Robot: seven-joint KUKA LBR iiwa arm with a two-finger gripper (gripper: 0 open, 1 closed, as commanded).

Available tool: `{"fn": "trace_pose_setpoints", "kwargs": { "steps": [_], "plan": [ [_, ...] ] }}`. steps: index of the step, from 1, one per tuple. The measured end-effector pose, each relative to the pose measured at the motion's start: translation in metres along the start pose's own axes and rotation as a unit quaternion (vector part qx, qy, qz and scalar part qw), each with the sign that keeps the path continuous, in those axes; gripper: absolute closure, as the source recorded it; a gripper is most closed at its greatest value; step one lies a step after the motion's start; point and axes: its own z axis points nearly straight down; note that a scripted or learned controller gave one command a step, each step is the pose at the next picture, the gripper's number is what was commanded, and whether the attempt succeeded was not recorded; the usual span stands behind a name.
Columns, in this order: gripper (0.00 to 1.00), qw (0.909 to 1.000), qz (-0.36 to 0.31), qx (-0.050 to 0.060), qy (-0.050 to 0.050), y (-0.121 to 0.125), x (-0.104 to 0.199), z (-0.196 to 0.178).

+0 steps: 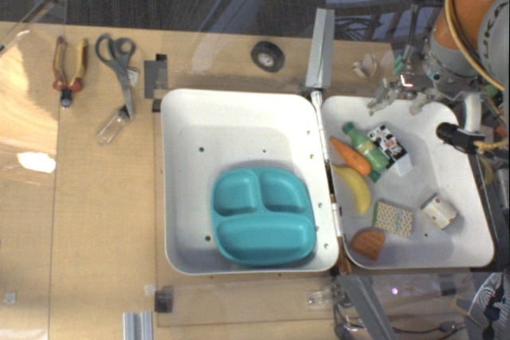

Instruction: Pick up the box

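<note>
On the bench at the far left lie pliers and scissors. The left bin holds a teal tray. In the right bin a carrot and banana lie at its left side. The small box sits near its right wall. The arm hangs over the far right corner.

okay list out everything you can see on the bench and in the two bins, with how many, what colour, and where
divided tray: 1, teal, left bin
carrot: 1, orange, right bin
bottle: 1, green, beside carrot
banana: 1, yellow, below carrot
box: 1, white, right bin's right side
patterned pad: 1, beige
scissors: 1, grey, bench top left
pliers: 1, red-handled, left of scissors
tape roll: 1, black, behind left bin
arm: 1, grey and orange, top right
</note>
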Motion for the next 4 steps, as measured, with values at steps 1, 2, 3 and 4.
{"fn": "trace_pose_setpoints", "kwargs": {
  "steps": [1,2,3,4],
  "plan": [
    [0.0,0.9997,-0.025,-0.003,-0.001,-0.078,-0.005,0.067],
    [0.0,0.9997,-0.025,-0.002,0.0,-0.18,-0.02,0.068],
    [0.0,0.9998,0.02,-0.006,-0.002,-0.178,0.018,0.101],
    [1.0,0.9998,0.019,-0.009,-0.002,-0.175,0.019,0.09]
  ]
}}
